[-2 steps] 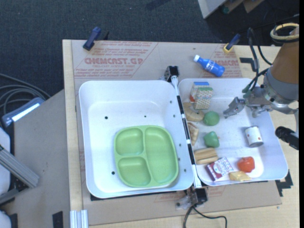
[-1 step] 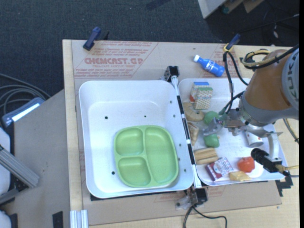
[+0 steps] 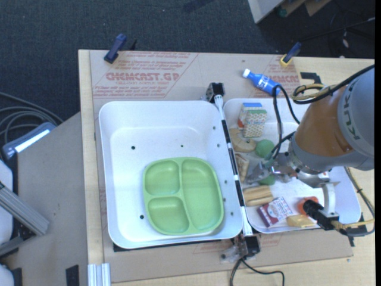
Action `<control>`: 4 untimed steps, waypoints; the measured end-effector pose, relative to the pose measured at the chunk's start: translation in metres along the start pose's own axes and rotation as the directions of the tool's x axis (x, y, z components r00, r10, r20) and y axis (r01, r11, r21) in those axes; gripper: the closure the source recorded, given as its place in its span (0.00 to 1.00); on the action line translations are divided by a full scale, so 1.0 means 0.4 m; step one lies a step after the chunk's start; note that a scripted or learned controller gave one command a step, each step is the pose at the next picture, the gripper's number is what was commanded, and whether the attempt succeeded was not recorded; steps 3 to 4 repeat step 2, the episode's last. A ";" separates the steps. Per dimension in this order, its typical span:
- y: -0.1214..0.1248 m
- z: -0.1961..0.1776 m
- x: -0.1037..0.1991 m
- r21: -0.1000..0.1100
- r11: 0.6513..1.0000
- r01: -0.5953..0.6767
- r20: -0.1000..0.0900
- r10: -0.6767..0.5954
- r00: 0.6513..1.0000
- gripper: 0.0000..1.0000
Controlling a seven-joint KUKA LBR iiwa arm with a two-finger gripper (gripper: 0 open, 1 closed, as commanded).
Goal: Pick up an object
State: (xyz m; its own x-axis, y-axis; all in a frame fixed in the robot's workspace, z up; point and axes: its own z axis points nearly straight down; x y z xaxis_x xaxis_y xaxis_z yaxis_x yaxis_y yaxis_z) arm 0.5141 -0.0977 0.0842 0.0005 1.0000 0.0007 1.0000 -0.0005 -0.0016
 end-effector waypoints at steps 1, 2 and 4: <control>0.002 -0.026 -0.001 -0.003 1.000 -0.001 0.001 0.001 1.000 1.00; 0.093 -0.252 0.198 -0.003 1.000 0.002 0.000 -0.002 1.000 1.00; 0.093 -0.252 0.198 -0.003 1.000 0.002 0.000 -0.002 1.000 1.00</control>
